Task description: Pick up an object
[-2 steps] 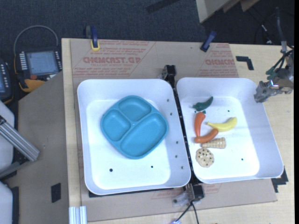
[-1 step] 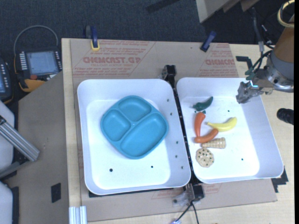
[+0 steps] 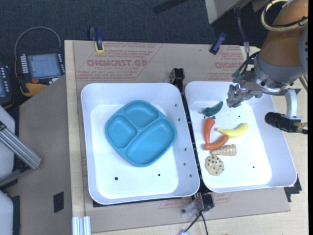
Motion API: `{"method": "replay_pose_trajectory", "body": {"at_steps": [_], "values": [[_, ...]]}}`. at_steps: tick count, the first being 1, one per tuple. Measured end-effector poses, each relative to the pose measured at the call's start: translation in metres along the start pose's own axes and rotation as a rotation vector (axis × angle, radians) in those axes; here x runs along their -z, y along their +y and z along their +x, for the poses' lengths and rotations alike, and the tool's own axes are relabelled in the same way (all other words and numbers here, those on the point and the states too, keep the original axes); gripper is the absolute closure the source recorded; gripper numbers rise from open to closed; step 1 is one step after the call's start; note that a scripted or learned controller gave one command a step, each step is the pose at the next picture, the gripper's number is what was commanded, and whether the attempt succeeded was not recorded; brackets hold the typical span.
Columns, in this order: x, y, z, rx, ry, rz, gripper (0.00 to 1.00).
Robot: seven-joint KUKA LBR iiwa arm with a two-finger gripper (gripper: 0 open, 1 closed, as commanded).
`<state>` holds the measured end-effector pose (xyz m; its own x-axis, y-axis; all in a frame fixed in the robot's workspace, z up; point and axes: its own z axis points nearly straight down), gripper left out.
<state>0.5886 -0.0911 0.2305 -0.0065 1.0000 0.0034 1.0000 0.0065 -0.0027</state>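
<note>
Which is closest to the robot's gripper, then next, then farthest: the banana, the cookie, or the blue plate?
Measured from the gripper in the camera view:
1. Banana, just below it in the right bin.
2. Cookie, lower down in the same bin.
3. Blue plate, away in the left bin.

- The blue plate took up the middle of the left bin, leaving its edges free.
- Toy food crowded the right bin's left edge; its right half lay open.

"CHEMCAST GP", apparently, on brown board
</note>
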Motion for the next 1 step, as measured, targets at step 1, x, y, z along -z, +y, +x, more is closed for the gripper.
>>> {"method": "replay_pose_trajectory", "body": {"at_steps": [1], "values": [[-0.0117, 0.0052, 0.0573, 0.000, 0.000, 0.001, 1.00]]}}
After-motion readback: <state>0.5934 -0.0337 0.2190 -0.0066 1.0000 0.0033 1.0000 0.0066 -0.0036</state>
